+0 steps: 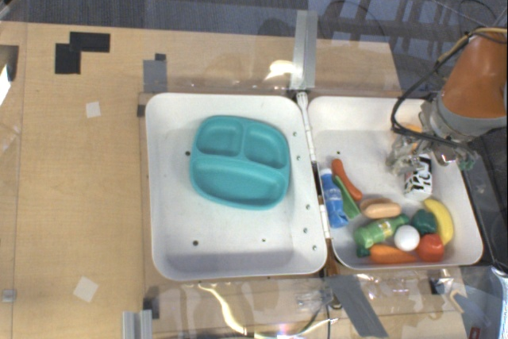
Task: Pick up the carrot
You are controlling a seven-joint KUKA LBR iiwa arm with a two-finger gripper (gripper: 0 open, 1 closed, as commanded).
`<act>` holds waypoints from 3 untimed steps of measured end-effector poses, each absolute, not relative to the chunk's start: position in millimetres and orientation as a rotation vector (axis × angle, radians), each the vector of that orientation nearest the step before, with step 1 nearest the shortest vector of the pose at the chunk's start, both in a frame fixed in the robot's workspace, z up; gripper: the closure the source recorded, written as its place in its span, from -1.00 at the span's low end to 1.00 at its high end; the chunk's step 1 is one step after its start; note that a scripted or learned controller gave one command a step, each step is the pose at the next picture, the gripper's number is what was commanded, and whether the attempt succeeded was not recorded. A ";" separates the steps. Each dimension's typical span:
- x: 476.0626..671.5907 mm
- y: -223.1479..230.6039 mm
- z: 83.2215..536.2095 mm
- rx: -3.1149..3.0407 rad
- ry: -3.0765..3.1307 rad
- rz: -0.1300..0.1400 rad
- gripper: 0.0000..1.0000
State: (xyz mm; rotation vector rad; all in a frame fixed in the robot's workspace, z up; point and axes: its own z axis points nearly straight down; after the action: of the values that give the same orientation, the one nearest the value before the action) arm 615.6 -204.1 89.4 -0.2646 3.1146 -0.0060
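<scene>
- Spanning most of the view, the table (79, 194) carries two white bins side by side; the left bin (171, 242) lies well apart from the tool, across the divider, and has a teal divided plate (238, 161) in it.
- The right bin (357, 131) is the one the tool (414, 160) hangs over, near its far right part, above a black-and-white carton (419, 177).
- The carrot (346, 180) lies to the tool's left and a little nearer the camera, its long axis slanting from upper left to lower right.
- Room looks tight, I judge: a green piece (347, 201) and a blue bottle (334, 199) sit just beside the carrot, and a bread roll (381, 209) touches its lower end.
- I cannot tell how the tool is set.
</scene>
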 end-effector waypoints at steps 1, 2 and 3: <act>673.1 -204.4 126.9 -0.520 3.082 -0.008 -1.00; 653.0 -203.2 90.3 -0.483 3.089 -0.007 -1.00; 658.0 -202.2 107.1 -0.483 3.072 -0.014 1.00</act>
State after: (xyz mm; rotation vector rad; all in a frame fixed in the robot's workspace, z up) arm 658.0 -202.2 107.1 -0.4830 3.0725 -0.0141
